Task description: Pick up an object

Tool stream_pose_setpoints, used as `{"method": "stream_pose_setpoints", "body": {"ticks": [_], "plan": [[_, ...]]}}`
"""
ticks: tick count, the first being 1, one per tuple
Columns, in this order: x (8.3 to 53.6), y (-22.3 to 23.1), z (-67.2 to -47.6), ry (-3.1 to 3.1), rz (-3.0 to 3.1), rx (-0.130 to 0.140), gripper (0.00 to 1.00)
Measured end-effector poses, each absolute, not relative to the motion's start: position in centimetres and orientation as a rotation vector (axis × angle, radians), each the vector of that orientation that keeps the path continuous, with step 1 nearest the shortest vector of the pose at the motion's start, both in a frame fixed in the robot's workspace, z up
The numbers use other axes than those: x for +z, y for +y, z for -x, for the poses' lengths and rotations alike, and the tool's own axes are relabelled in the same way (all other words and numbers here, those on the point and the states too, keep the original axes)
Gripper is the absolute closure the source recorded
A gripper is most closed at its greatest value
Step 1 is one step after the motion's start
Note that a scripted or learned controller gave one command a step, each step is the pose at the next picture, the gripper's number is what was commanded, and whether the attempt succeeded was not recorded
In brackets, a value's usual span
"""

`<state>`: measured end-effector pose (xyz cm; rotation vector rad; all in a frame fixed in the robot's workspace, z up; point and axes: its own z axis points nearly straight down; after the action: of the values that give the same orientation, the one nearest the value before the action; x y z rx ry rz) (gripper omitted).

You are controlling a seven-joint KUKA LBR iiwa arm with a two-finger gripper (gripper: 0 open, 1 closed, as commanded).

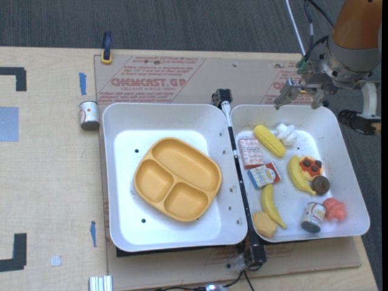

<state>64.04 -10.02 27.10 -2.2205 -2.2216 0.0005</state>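
Toy food lies in the right bin (348, 180): corn (268, 140) near the top edge, a banana (271, 205) near the bottom edge.

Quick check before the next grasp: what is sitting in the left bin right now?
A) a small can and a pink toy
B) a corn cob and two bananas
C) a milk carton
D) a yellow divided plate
D: the yellow divided plate, with three compartments, lies alone in the left bin; the corn cob and the other food toys lie in the right bin.
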Motion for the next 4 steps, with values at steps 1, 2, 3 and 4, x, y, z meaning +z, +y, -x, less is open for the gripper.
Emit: {"method": "stream_pose_setpoints", "body": {"ticks": [1, 2, 3, 4], "plan": [[10.4, -14.2, -63.0, -2.220, 2.222, 0.001, 0.00], [9.1, -10.8, -60.4, -2.232, 2.246, -0.004, 0.00], [8.6, -9.4, -58.4, -2.222, 2.226, -0.001, 0.00], [9.7, -9.4, -58.5, -2.223, 2.228, -0.005, 1.00]]}}
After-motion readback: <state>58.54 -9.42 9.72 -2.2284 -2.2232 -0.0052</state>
